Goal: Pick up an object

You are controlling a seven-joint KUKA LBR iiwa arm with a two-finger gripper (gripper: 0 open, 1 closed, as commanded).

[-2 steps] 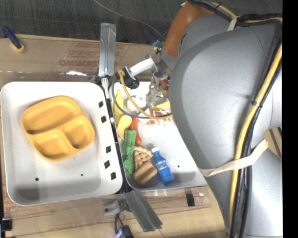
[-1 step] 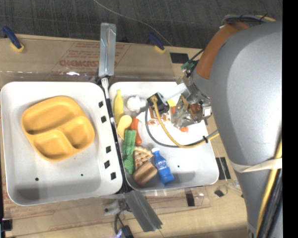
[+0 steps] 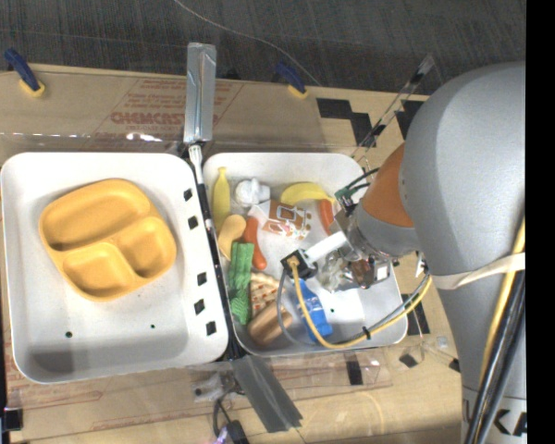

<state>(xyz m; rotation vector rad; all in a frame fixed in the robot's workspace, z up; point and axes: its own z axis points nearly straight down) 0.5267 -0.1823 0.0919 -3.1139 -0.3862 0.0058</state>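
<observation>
Under the arm (image 3: 462, 183), half-hidden right bin (image 3: 259, 163).

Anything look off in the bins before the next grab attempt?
Nothing damaged or spilled. The right bin is crowded: toy foods piled against its left wall, overlapping. The yellow divided tray lies askew in the left bin. The gripper is low among the right-bin clutter.

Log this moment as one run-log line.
arm: over right bin | gripper: low among toy food | yellow tray: left bin | pick: unconfirmed
</observation>
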